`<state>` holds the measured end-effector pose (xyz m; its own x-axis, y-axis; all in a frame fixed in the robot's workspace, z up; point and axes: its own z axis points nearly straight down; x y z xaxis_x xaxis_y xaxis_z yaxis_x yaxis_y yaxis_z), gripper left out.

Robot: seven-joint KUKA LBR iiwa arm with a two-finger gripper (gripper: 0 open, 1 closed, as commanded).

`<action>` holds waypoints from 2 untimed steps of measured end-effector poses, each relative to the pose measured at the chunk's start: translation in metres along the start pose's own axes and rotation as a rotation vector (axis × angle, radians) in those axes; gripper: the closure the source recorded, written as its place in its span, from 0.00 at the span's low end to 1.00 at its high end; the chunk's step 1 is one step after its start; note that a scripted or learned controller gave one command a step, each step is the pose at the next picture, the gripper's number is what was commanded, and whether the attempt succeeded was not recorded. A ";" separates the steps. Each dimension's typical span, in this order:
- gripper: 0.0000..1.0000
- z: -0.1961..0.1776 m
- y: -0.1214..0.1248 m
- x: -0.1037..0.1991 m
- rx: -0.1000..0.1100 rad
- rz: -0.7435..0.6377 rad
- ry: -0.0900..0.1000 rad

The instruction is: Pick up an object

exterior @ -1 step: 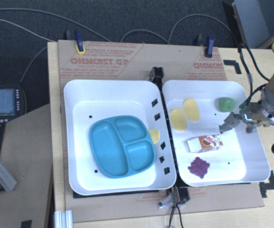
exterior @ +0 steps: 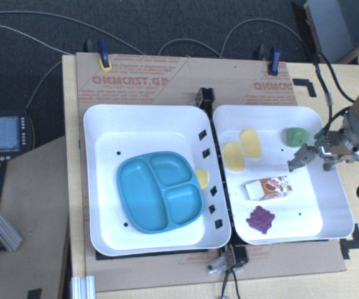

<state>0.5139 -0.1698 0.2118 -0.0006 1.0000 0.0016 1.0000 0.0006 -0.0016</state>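
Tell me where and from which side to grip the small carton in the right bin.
Grip the small carton across its short sides, coming straight down. It lies flat and slightly tilted with bare bin floor around it; the purple grapes sit apart below, so the gripper likely has room.

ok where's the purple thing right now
The purple thing lies near the front of the right bin, just below the small carton.

floor: dark carpet (exterior: 167,11) | bench: cardboard-topped (exterior: 142,80) | left: small monitor (exterior: 2,132)

Small carton (exterior: 268,188) lying flat, purple grapes (exterior: 261,218) just below, right bin (exterior: 328,217)
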 end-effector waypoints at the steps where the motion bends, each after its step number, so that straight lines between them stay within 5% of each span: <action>1: 0.00 0.063 -0.004 0.001 0.007 0.001 0.002; 2: 0.00 0.104 0.000 -0.001 -0.012 -0.002 0.000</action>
<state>0.5141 -0.1707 0.1077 -0.0022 1.0000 0.0014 0.9999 0.0022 0.0100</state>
